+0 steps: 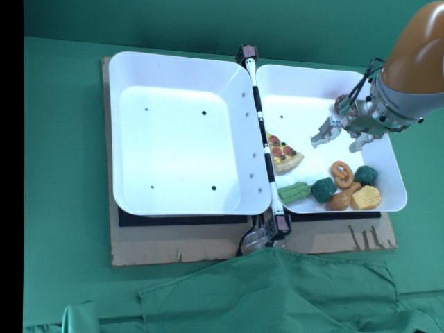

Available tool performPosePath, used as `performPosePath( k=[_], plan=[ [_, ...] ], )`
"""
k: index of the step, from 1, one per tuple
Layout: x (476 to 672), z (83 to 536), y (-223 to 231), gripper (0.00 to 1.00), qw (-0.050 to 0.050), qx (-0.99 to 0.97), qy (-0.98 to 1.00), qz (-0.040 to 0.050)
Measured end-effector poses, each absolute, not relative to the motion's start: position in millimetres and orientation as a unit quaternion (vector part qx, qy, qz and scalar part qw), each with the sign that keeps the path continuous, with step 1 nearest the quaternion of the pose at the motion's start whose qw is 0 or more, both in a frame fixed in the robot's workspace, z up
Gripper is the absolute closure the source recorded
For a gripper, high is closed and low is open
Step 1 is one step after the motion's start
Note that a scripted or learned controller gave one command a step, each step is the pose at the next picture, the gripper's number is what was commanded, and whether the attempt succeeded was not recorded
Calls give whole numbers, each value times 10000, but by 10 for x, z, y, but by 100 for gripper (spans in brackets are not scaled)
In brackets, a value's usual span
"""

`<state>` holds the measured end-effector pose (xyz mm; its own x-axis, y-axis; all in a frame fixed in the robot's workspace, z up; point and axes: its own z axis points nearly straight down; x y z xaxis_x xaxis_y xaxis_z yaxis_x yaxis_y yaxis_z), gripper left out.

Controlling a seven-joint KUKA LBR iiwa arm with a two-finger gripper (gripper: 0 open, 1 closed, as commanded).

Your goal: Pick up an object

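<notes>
Here, my hand [343,137]: it hung over the right bin, two pale fingers spread apart with nothing between them, above the bare white floor near the bin's far right side.
My arm [416,54]: grey wrist under a smooth orange band, reaching in from the right, with dark cables looping at the wrist.
Right bin [305,82]: shallow, glossy white plastic with rounded corners; all the toy food lay in its near half.
Pizza slice [283,153]: a flat wedge, yellow crust and red topping with dark spots, lying against the bin's left wall, well apart from my hand.
Pretzel [341,173]: a small orange-brown looped knot, just below my hand.
Green pieces: a long bean-like pod [294,192], a knobbly broccoli floret [323,189] beside it, and a second dark floret [365,175] nearer the right wall.
Yellow ridged piece [365,198]: wavy-surfaced, touching an orange lump [341,200] in the near right corner.
Left bin [125,82]: same white plastic, floor marked by a few small dark dots.
Between the bins: a thin white and black bar [259,120] with dark clamps at both ends.
Under the bins: brown cardboard [173,252] on the green-covered bench [62,151], with crumpled green cloth [277,290] in front.
</notes>
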<state>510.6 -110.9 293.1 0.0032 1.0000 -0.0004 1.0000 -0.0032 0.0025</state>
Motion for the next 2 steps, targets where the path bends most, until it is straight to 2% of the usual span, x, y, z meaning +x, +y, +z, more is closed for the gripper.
performPosePath(
  k=[1,2],
  plan=[
    [4651,2786,-918,0,-14,7087,7055,-8],
    [4675,1866,-1362,0,10,7102,7040,2]
  ],
)
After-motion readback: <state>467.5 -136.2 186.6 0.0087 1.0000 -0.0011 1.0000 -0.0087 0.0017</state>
